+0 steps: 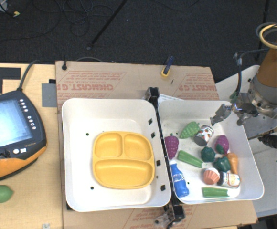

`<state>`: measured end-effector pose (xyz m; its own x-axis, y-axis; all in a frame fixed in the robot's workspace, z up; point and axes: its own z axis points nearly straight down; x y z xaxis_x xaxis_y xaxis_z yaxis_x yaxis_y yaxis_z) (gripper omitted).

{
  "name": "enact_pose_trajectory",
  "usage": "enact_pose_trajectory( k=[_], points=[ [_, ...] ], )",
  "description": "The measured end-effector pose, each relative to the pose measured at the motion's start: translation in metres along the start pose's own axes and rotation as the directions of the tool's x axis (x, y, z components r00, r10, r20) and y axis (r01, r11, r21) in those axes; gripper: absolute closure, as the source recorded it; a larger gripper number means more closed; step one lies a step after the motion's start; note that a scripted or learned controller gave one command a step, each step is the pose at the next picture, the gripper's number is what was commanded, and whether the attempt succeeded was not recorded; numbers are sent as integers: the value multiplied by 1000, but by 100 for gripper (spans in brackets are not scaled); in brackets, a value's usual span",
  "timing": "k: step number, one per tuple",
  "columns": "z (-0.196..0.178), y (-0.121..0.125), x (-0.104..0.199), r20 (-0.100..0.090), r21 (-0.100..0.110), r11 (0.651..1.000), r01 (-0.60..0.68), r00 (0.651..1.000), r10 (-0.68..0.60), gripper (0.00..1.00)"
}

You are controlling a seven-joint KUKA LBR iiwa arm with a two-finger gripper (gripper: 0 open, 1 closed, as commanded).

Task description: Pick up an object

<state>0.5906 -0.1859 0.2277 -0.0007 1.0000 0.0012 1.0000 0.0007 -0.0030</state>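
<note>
The cardboard sheet (129, 82) under the two bins carries red printed lettering, seen upside down from this camera. It appears twice, once behind the left bin and once behind the right one. The letters are too blurred to spell with confidence. Nothing else carries text that can be read.

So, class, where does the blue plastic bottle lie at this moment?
The blue plastic bottle lies in the right white bin, at its lower left corner beside the divider, just below the long green vegetable.
</note>
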Motion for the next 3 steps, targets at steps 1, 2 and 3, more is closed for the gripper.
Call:
enact_pose_trajectory(
  k=[1,2,3],
  points=[
    [-93,-103,9,0,-4,1000,-6,1000,6,0],
    [-97,-99,7,0,1,1000,-6,1000,6,100],
    [91,-37,-27,-1,6,1000,1,1000,-1,100]
  ],
)
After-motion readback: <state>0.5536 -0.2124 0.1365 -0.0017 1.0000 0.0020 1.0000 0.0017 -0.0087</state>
